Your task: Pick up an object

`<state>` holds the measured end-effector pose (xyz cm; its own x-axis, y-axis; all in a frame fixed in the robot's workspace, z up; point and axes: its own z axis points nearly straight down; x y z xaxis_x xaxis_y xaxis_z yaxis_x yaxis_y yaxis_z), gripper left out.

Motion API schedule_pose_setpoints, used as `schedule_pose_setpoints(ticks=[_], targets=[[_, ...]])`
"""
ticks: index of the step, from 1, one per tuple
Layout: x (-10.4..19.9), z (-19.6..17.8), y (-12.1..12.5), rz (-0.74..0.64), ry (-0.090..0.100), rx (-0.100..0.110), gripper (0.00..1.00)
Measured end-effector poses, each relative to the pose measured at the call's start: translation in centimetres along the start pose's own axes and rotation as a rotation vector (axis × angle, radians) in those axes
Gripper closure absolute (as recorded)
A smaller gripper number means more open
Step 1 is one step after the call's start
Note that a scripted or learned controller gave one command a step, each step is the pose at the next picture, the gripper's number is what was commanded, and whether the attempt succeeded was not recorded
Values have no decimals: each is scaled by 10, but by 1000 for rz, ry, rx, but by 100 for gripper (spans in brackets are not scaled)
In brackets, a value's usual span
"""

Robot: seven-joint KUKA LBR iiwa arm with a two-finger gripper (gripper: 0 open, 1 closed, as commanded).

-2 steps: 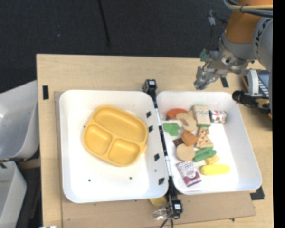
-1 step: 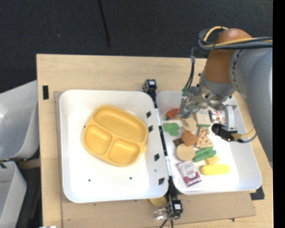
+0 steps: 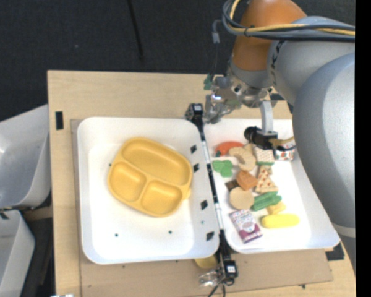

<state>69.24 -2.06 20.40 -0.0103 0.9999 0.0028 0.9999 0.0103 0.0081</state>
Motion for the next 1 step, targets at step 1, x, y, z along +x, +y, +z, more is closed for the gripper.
schedule_pose_setpoints(ticks=[1], targets=[[26,5,-3,6,-3,10,100]])
